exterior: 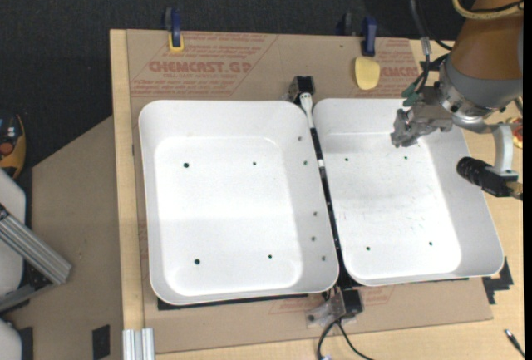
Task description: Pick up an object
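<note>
My gripper [405, 134] hangs over the far right part of the right white bin [391, 217], close to its back wall, at the end of the grey and orange arm. The view is too small to tell how the gripper stands, and I see nothing in it. A small pale yellow object [366, 72] lies on the brown board just behind the right bin, to the left of the gripper and outside both bins. The left white bin [224, 209] shows only small dark dots on its floor, as does the right one.
The bins sit side by side on a brown board [216, 63], which two blue clamps [174, 19] [369, 28] hold at its back edge. A black strip [320, 167] runs between the bins. Cables lie at the front edge [337, 313].
</note>
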Tool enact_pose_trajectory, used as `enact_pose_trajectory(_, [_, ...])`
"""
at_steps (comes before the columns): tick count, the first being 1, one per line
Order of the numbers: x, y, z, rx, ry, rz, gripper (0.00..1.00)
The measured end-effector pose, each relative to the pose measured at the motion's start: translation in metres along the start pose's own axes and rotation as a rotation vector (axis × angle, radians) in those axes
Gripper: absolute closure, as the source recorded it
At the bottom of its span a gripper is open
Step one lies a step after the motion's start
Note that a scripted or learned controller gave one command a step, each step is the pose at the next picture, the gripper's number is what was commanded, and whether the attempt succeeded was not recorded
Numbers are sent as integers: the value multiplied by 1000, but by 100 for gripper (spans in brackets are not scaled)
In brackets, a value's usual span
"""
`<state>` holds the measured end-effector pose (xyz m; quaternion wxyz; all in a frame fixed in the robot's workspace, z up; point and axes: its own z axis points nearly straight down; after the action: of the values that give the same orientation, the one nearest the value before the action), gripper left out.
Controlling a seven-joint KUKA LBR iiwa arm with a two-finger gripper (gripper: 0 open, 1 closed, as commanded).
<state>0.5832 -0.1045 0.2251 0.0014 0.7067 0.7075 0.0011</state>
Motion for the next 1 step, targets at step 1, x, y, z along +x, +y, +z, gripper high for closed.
enact_pose_trajectory(1, [58, 20, -96, -8, 1, -6, 100])
